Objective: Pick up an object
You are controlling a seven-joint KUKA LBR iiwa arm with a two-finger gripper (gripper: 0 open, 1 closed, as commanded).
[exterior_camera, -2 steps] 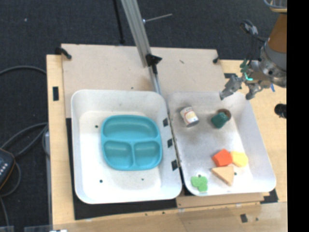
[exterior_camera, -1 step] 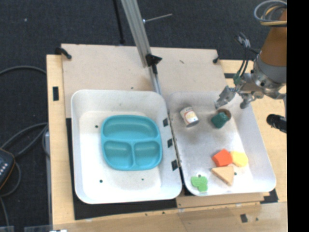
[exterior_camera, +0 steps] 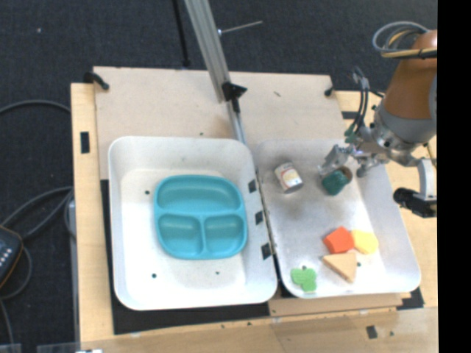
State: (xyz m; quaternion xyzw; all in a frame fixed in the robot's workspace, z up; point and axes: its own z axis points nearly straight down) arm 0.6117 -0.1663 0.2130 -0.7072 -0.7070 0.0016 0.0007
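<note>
Gripper (exterior_camera: 340, 169) is sitting over the upper part of the right bin (exterior_camera: 390, 204), hanging off the grey arm (exterior_camera: 406, 101) that is reaching in from the right edge. Fingers are coming down on either side of a dark green object (exterior_camera: 335, 183), and it looks like they are closing on it, so I'm reading this as clamped on the green piece, though contact is hard to confirm at this resolution. Object is looking close to the bin floor or just off it; I can't tell which, so I'm not calling the lift done. Judging progress: approach and grasp are looking complete, lift and clear are what's remaining. Other candidates are lying untouched in the same bin: a small can (exterior_camera: 288, 176) lying on its side just left of the gripper, an orange block (exterior_camera: 338, 240) touching a yellow block (exterior_camera: 366, 242), a tan wedge (exterior_camera: 341, 266) just below those two, and a green leafy piece (exterior_camera: 303, 277) near the bottom rim. Left bin (exterior_camera: 132, 197) is holding a teal divided tray (exterior_camera: 199, 217), well apart from the action. Risk I'm seeing: grip is looking off-centre, so a slip on lift is plausible.
</note>
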